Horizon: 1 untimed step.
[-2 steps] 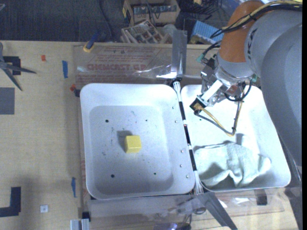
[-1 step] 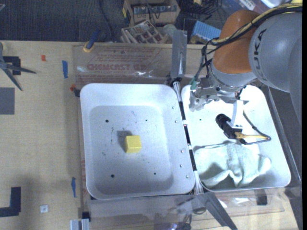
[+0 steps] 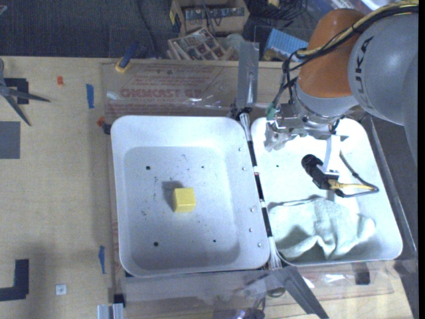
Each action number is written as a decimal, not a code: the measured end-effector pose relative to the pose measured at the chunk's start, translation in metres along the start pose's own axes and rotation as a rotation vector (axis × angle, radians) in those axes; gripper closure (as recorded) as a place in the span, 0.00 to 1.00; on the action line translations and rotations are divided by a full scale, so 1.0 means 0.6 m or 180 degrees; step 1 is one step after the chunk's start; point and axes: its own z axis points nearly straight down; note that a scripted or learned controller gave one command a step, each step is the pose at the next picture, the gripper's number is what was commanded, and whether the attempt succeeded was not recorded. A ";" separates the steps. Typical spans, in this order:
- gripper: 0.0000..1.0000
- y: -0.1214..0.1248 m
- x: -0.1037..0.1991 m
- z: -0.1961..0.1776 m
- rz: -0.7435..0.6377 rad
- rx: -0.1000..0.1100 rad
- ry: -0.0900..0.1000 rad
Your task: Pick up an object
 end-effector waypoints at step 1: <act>1.00 0.078 -0.073 0.017 -0.0524 -0.0007 -0.0007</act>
